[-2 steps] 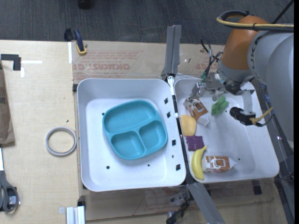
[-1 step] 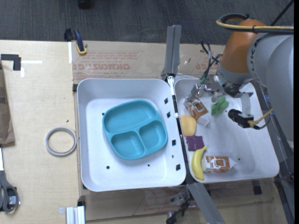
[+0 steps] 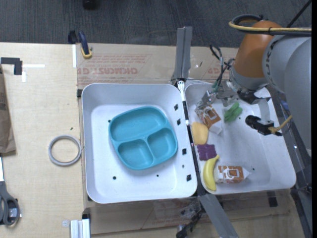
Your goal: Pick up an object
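While the arm point(image 3: 277, 53) reaches into the right bin point(image 3: 267, 177), tool point(image 3: 224, 95) sits at its far-left corner, just above a green object point(image 3: 233, 113) and a brown-white packet point(image 3: 210, 116); tool state: cannot tell; banana point(image 3: 210, 173) near front

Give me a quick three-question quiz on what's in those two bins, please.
1. True or false: the blue divided plate lies in the left bin.
2. Which lies nearest the right bin's front edge? A. green item B. banana C. purple item
3. Fill in: the arm's band above the wrist is ____.

Key: 1 true; 2 B; 3 orange.
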